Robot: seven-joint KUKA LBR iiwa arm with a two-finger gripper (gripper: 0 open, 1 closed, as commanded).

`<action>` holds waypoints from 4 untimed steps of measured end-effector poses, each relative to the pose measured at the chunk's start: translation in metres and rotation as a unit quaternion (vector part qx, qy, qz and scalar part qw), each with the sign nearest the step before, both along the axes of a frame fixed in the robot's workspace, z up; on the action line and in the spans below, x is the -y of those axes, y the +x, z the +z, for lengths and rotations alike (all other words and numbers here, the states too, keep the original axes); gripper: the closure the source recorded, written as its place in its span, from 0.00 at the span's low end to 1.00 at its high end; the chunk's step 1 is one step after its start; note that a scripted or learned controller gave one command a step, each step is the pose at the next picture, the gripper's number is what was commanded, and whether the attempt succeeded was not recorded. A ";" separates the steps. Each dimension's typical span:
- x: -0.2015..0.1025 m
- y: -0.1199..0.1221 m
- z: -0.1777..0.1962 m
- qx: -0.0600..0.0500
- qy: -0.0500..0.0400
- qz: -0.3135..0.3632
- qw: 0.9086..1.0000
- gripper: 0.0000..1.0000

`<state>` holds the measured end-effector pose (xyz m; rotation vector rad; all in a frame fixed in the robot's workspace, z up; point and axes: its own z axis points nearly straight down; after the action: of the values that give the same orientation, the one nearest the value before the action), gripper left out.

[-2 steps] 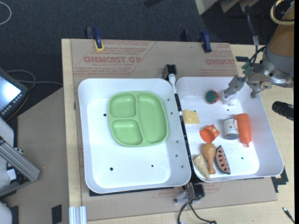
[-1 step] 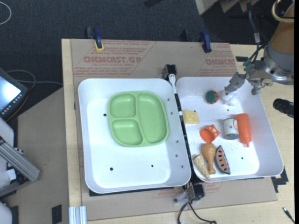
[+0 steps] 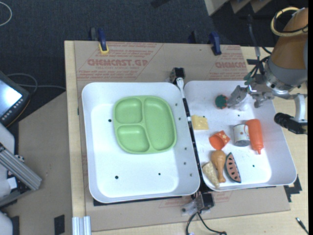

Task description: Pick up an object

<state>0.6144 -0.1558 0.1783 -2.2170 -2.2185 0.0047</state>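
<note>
My gripper (image 3: 247,98) hangs over the far part of the right bin (image 3: 279,173), its fingers spread open with nothing between them. A small green and red ball (image 3: 221,101) lies just left of the left fingertip (image 3: 235,98). Nearer the front lie a silver can (image 3: 240,134) and an orange carrot (image 3: 255,135) side by side. Left of them are a red-orange piece (image 3: 219,140) and a yellow slab (image 3: 199,123). A drumstick (image 3: 218,164), a watermelon slice (image 3: 233,168) and a pale piece (image 3: 209,173) lie at the bin's front.
The left bin (image 3: 98,170) holds a green divided plate (image 3: 145,124). A black ridge (image 3: 188,126) separates the two bins. The arm's orange band (image 3: 291,43) rises at the right edge. Blue clamps (image 3: 102,39) hold the board's far edge.
</note>
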 end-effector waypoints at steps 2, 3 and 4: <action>-0.007 0.005 -0.096 0.000 0.000 0.000 1.000 0.00; -0.007 0.007 -0.082 0.003 -0.001 0.000 1.000 1.00; -0.007 0.005 -0.039 0.005 -0.001 0.000 1.000 1.00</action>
<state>0.6196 -0.1488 0.1392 -2.2245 -2.2247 -0.0039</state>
